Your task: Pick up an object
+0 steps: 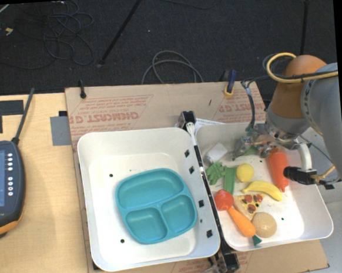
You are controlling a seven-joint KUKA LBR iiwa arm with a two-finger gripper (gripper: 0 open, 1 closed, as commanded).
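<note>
Reaching in from the right, the gripper (255, 139) is hovering low over the far part of the right bin (319, 221); its fingers are lost in a dark tangle of metal and cable, so I cannot tell whether the jaws are spread or pressed together, and nothing is visibly sitting between them. Just beside it, a red-orange cylinder-shaped toy (277, 169) is lying near the arm's wrist. Slightly nearer the camera, a yellow lemon (244, 172) is sitting next to a green leafy vegetable (220, 175), with a banana (262, 190) lying below the lemon. Further out, a red tomato (224, 200), a carrot (242, 221), a pizza slice (251, 202) and a tan round potato-like item (264, 224) are crowding the near end. A small white block (216, 153) is resting by the divider. The left bin (102, 238) is holding a teal divided tray (156, 205).
</note>
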